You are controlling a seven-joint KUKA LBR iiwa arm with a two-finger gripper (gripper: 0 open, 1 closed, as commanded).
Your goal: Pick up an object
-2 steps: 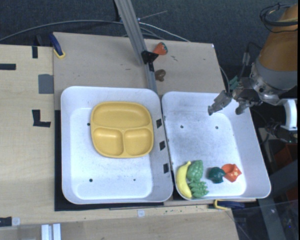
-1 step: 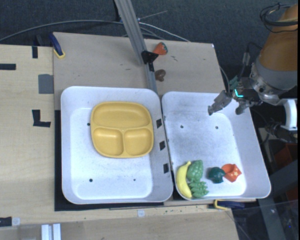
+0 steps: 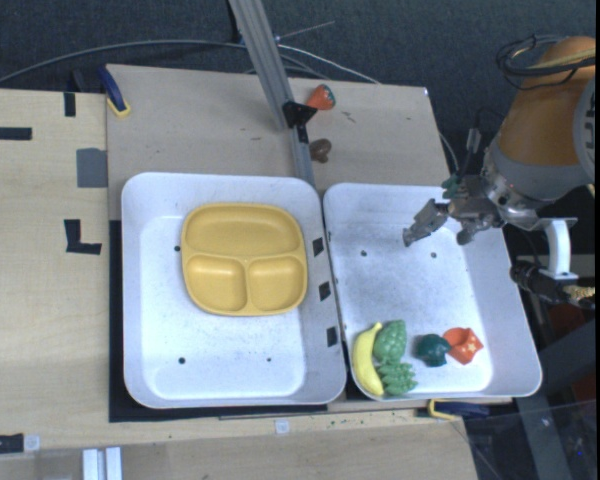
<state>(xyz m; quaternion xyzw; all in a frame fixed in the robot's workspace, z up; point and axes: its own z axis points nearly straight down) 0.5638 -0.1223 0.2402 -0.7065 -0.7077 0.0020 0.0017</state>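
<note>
White plastic takes up most of the bench: two shallow bins side by side, the left bin [image 3: 150, 368] bearing a yellow divided plate [image 3: 245, 258] and the right bin [image 3: 500, 298] keeping all the small toys down in its near corner. The grey and orange arm [image 3: 545, 118] leans in from the right, and its gripper [image 3: 442, 223] hangs over the far half of the right bin, above bare white floor, with nothing between its fingers. Whether those fingers are spread or pressed together I cannot tell from here; they are a dark tangle at this angle.

The toys sit well apart from the gripper. A yellow banana [image 3: 365, 361] lies along the bin's left wall, touching a pair of green broccoli pieces [image 3: 392, 353]. Just beside those is a dark green round thing [image 3: 432, 350], and touching that is a small red piece [image 3: 464, 344].

My worry is the crowding. If the gripper comes straight down where it is now, it closes on nothing. If it goes for the cluster, the fingers may land on two toys at once, or push one against the wall so it slips out. The banana looks awkward, tucked against the wall with little room for a finger on that side. The red piece, at the cluster's outer end, seems the safer pick.
</note>
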